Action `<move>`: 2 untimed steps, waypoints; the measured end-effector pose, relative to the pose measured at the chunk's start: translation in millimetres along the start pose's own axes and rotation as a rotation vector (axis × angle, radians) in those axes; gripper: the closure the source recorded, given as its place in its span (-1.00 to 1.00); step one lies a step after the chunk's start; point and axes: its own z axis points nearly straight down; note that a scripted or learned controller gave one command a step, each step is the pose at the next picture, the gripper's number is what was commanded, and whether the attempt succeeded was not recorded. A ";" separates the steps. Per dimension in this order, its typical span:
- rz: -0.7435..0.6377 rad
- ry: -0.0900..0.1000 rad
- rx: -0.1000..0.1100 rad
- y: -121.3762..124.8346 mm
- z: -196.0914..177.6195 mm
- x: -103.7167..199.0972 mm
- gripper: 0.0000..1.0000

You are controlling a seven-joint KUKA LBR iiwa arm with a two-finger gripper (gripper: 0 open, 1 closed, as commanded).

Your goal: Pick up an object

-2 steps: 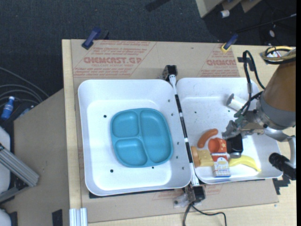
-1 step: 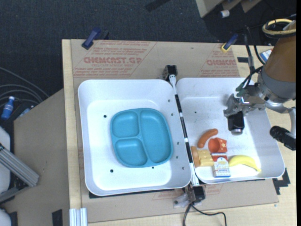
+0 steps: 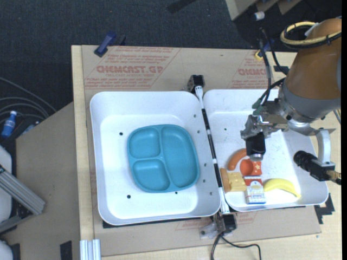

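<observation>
One banana lies lengthwise across the right bin.

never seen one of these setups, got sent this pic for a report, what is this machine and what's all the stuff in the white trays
It is a robot arm, grey with an orange band, reaching in from the right. The one camera sits above the bench and looks down at a slant.

On the bench lie two shallow white bins side by side. The left bin holds a blue divided plate with three compartments. The right bin holds a small heap of toy-like food near its front: an orange sausage shape, a red-orange piece, a tan block, a small printed box and a yellow banana.

The arm ends in a two-finger gripper, the dark part hanging just above that heap. From this angle I cannot tell whether anything is between its fingers, so I would not call anything held.
</observation>
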 end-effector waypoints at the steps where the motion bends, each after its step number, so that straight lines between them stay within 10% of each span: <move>1: 0.002 -0.001 0.001 -17.2 -12.0 -10.7 1.00; 2: 0.002 -0.001 0.000 -23.4 -11.0 -40.5 1.00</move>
